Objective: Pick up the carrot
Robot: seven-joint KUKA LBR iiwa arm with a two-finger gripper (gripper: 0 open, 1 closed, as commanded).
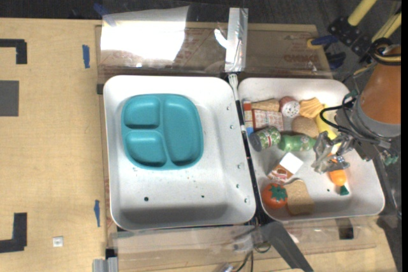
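End effector low over the right bin, just above the carrot.

The grey arm with its orange band reached in from the right, and its end effector hung inside the right bin, close over the carrot; whether it was open, closed or gripping could not be told from this angle. The carrot, orange with a green tip, lay on the bin floor near the right wall, just below the end effector. The same bin held a tomato, a piece of bread, a green bottle-like item and other toy foods crowded toward its left and upper part. The left bin carried a teal divided plate. Both bins sat side by side on the counter.
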